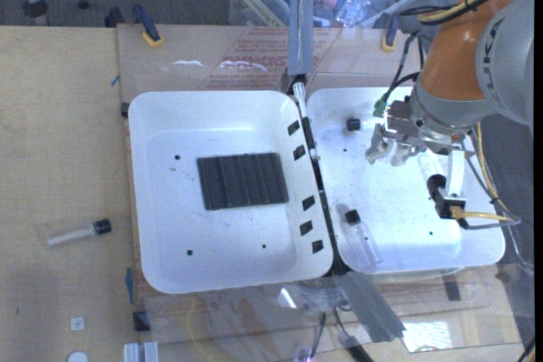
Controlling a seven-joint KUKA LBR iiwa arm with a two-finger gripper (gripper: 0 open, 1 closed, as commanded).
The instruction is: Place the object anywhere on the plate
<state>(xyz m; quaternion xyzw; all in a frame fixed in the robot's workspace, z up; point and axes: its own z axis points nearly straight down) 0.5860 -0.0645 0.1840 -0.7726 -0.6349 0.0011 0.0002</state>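
- From my station I read this as the reach-and-pick step: nothing sits on the dark ribbed plate [243, 181] in the left bin [161, 119], and the object is not yet grasped.
- The hand [389, 150] hangs over the right bin [475, 242], near its far side, under the arm's orange band.
- I cannot tell from this slant whether the hand is spread or pressed together; I see nothing held in it.
- The object, as I judge it, is the clear syringe with a black cap [356, 235]. It lies flat in the right bin's near-left corner, just beside the divider between the bins.
- That puts it nearer to the camera than the hand and a little to its left in the view, apart from it.
- Next move, as I see it: shift the hand over the syringe, line it up across the barrel, descend, close, then carry it over the divider to the plate.
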